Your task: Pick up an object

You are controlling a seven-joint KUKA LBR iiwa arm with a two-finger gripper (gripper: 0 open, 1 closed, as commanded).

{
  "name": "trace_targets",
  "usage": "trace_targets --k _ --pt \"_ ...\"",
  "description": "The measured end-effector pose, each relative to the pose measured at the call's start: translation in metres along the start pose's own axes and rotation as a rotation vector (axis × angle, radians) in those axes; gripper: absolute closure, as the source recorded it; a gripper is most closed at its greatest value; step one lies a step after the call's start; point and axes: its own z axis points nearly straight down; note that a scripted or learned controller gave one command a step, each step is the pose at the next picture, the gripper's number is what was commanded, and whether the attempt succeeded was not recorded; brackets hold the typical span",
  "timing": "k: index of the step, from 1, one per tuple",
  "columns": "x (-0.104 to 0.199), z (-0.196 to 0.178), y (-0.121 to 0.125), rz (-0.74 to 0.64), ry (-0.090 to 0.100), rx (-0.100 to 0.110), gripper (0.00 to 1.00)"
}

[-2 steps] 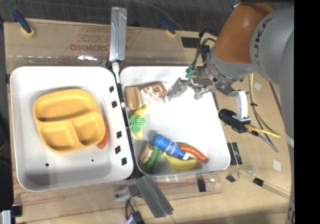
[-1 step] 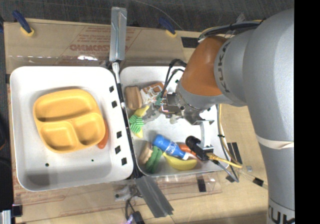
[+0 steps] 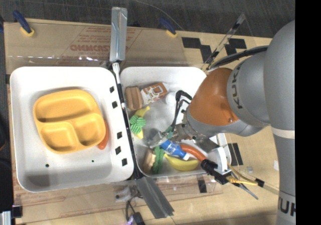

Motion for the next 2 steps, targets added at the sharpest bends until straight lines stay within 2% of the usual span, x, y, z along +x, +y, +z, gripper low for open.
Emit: trace_targets --k 1,2 --pt "0.0 -0.01 0.001 -0.006 -0.001 -0.002 1.0" --pt "0.032 -0.153 0.042 0.075 -0.002 -0.007 1.0"
